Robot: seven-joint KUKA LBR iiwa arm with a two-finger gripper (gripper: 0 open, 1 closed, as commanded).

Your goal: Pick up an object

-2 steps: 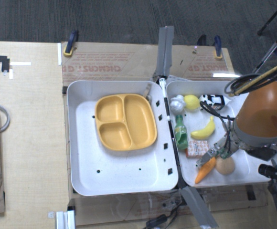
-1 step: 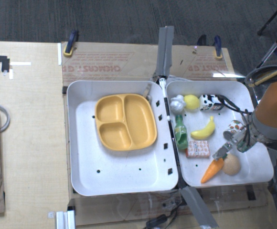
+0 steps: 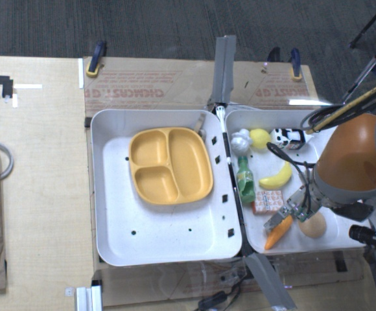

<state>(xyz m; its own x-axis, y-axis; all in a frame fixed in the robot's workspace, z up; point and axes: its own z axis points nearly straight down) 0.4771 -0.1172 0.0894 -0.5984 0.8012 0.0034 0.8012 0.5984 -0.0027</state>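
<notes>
the gripper (image 3: 290,211) hangs low in the right bin (image 3: 343,243), just above a carrot (image 3: 277,232); its grip state cannot be told. the carrot, near the bin's left wall, looks light, stiff and smooth, best grasped across its thick middle.

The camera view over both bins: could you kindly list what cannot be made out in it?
- Pincer, camera view: too small and dark to tell its state or whether it touches the orange carrot.
- Flat red-and-white packet: print too small.
- Black-and-white patterned object: partly behind cables.
- Shallow white right bin: right side hidden by the arm.
</notes>
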